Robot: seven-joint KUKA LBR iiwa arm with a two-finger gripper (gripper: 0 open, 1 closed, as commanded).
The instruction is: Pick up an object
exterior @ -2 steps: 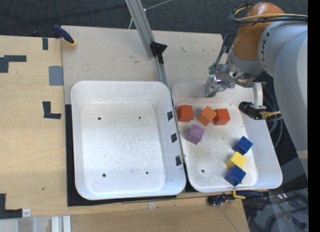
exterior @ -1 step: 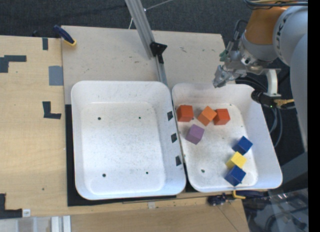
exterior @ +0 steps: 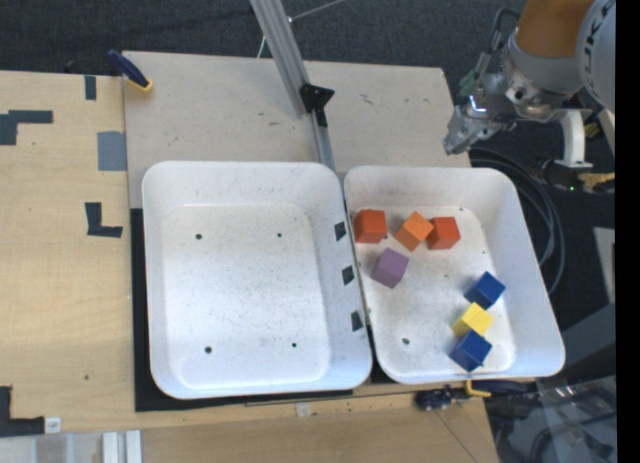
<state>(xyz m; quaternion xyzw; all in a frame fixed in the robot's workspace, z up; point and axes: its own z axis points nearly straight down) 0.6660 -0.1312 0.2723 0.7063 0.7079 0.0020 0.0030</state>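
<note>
Worktop carries two white bins. Right bin (exterior: 520, 213) holds coloured cubes; orange cube (exterior: 414, 230) lies nearest, below-left of the pincer (exterior: 462, 135), whose opening I cannot tell; nothing visibly gripped.

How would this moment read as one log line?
arm: above right bin far edge | gripper: holds nothing | blocks: in right bin | left bin

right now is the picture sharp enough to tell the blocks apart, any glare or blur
In the camera view the light is even and soft; the right bin shows no strong glare, the orange block and purple block have crisp edges with faint shadows, and the gripper at the upper right looks slightly soft.
</note>
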